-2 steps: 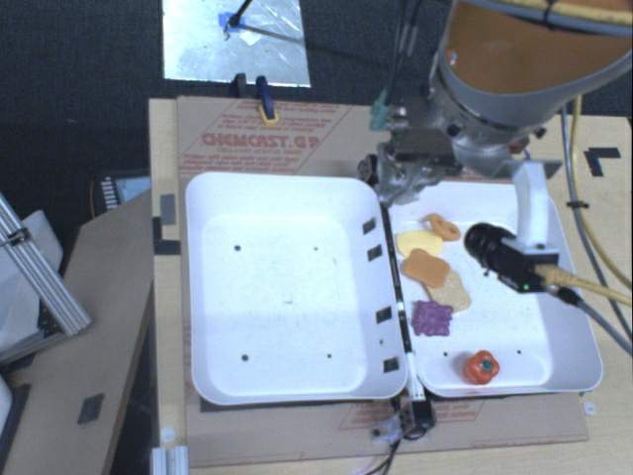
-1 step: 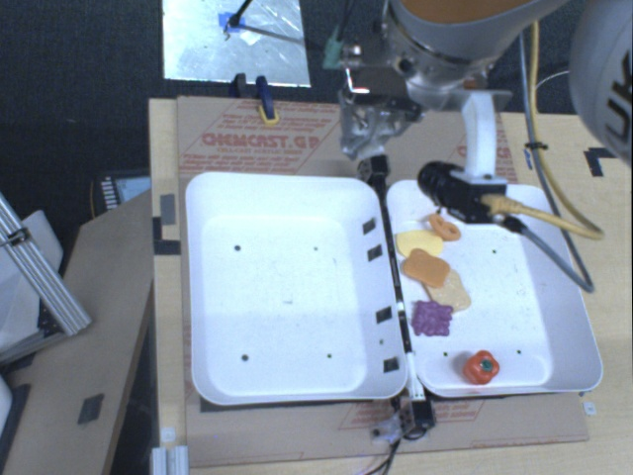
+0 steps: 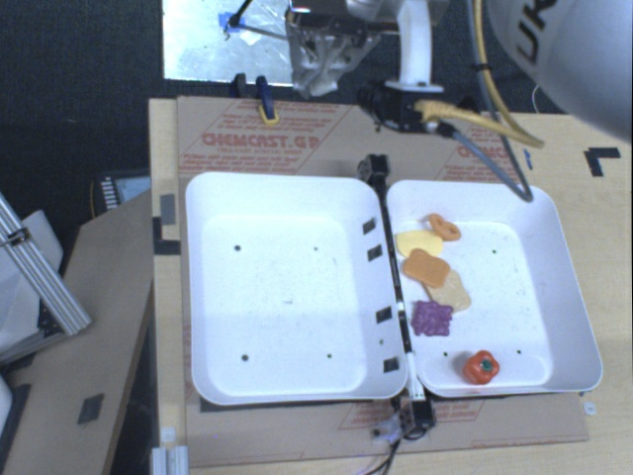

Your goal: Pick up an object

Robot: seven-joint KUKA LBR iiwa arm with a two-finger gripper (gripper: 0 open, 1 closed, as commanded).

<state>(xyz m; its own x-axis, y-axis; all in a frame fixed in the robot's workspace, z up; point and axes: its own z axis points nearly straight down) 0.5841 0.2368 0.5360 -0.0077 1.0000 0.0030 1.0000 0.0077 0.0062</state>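
Several small toy food pieces lie in the right bin (image 3: 554,265), near its left wall. From back to front they are an orange ring-shaped piece (image 3: 441,229), a yellow slab (image 3: 414,242), an orange slab (image 3: 425,266), a beige piece (image 3: 455,292) and a purple bunch (image 3: 432,318). A red round piece with a green top (image 3: 482,366) sits alone near the front wall. My gripper (image 3: 316,67) hangs high behind the bins, above the cardboard and back from the left bin's far right corner. I see nothing in it.
The left bin (image 3: 282,285) stands beside the right one, joined by a black clipped divider (image 3: 386,265). Both rest on a cardboard sheet (image 3: 267,137). Yellow and grey cables (image 3: 485,132) trail over the right bin's back edge. A metal rail (image 3: 35,265) stands at the left.
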